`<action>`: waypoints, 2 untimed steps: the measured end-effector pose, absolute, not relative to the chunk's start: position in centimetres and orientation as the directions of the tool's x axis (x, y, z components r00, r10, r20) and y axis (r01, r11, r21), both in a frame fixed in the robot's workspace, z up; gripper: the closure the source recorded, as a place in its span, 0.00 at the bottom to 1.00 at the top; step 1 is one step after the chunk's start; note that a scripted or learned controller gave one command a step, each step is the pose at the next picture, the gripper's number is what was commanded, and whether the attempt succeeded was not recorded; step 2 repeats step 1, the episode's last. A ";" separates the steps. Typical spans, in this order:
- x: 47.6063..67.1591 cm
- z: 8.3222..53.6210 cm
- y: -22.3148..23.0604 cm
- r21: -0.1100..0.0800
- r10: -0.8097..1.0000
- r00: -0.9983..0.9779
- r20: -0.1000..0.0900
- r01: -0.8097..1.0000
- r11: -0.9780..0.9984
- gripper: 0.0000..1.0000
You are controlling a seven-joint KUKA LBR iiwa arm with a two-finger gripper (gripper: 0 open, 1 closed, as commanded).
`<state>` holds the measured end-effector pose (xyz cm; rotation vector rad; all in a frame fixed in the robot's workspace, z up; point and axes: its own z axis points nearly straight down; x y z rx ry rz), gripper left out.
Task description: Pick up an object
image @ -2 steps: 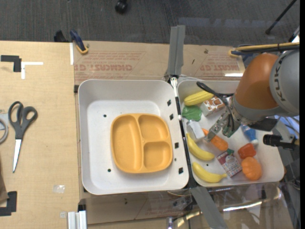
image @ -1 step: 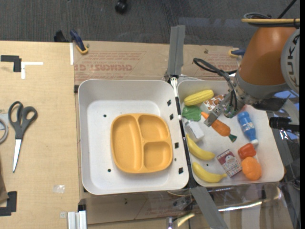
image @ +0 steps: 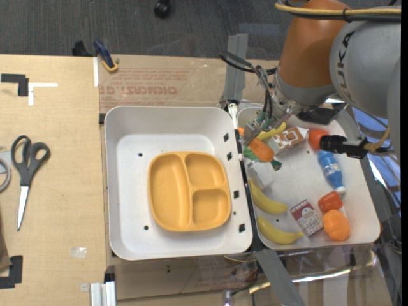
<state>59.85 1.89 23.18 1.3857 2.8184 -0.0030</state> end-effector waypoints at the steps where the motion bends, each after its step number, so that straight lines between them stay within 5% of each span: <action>1: 64.5 25.7 5.9 0.000 0.721 -0.692 -0.003 0.721 0.692 1.00; 2: 64.5 25.7 5.9 0.000 0.721 -0.692 -0.003 0.721 0.692 1.00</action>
